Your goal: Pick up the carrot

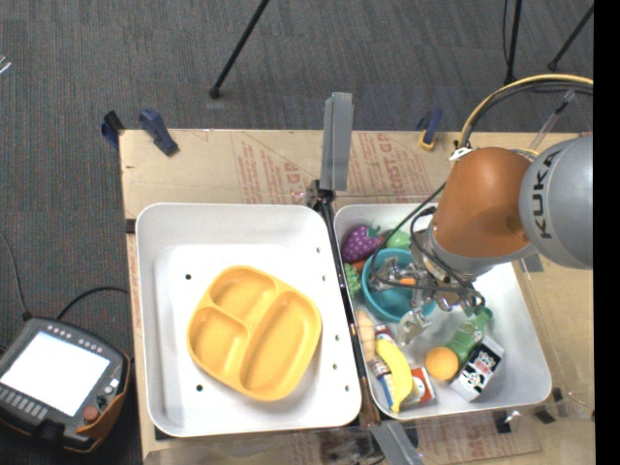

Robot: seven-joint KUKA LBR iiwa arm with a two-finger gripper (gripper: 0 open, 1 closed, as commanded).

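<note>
A thin orange piece that looks like the carrot point(407, 281) shows over the teal bowl point(384, 302) in the right bin point(515, 310). My gripper point(418, 296) hangs directly over that bowl, its metal parts crowding around the orange piece. The grey arm with its orange band reaches in from the right and hides the bin's upper right part. Most of the carrot is covered by the gripper, and I cannot tell whether it is held.
Around the bowl lie purple grapes point(360, 243), a green item point(398, 238), a banana point(394, 368), an orange point(442, 363), a green bottle point(465, 338) and a small milk carton point(478, 369). The left bin point(155, 260) holds a yellow divided plate point(255, 330).
</note>
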